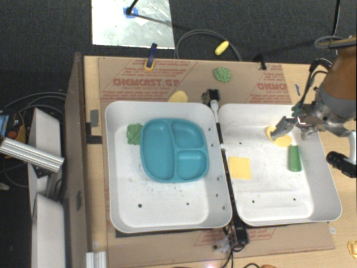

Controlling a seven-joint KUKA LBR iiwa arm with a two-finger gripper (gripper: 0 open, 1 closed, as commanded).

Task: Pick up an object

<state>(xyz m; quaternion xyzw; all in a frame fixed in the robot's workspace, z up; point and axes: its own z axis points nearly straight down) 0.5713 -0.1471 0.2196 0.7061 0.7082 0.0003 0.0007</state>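
My gripper (285, 126) hangs over the far right part of the right bin (262, 211), just above a small yellow object (279, 137). Next to it lies a green cylinder (294, 157), and a flat yellow square (240, 168) rests near the bin's left side. The view does not reveal how the fingers stand.
The left bin (120, 205) holds a teal divided plate (173, 149) with a green leafy item (134, 133) beside it. On the bench behind the bins lie a green round thing (222, 74), a yellow piece (178, 97) and a yellow peg (222, 48).
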